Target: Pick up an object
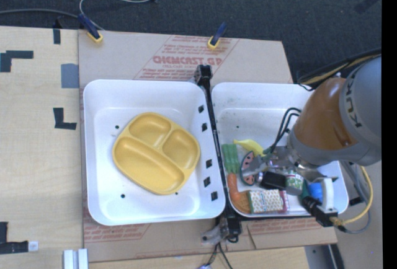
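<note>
The arm (338,122) is seen reaching in from the right, low over the right bin (248,97), and much of that bin's contents is hidden beneath it. The jaws (263,170) are lost among dark metal parts and clutter, so whether they are spread or pressed together cannot be told. Just beside them, a yellow banana-like piece (249,145) is made out, with a green item (230,156) at its left and something orange (233,185) below. A packet with a dotted pattern (267,201) is seen at the bin's near edge; its printing is too small to be read. A blue object (314,190) is half covered by the arm. In the left bin (99,199), a yellow divided plate (156,152) lies alone. On the cardboard (180,60) covering the tabletop, red lettering is read as "CHEMCAST GP".
</note>
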{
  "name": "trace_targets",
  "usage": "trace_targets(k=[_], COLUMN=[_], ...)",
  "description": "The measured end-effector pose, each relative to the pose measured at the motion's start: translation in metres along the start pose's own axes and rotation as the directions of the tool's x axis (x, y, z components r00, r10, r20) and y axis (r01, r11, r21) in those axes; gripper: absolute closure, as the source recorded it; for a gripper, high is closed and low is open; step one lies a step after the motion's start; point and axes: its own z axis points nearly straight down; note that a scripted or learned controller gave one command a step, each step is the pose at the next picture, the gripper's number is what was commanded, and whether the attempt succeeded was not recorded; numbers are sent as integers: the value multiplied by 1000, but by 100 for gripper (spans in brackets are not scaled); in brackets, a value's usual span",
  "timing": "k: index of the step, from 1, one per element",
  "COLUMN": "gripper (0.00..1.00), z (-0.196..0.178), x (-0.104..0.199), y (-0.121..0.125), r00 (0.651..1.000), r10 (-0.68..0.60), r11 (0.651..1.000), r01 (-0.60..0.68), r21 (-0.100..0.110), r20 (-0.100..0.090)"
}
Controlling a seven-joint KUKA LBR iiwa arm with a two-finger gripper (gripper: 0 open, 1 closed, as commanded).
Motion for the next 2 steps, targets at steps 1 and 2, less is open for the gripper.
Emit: trace_targets(k=[1, 2], gripper=[100, 0], z=[-10, -10], x=[1, 1], y=[1, 1], r00=[1000, 1000], r10=[-1, -1], r11=[1000, 1000], r01=[1, 1], r21=[0, -1], r20=[-1, -1])
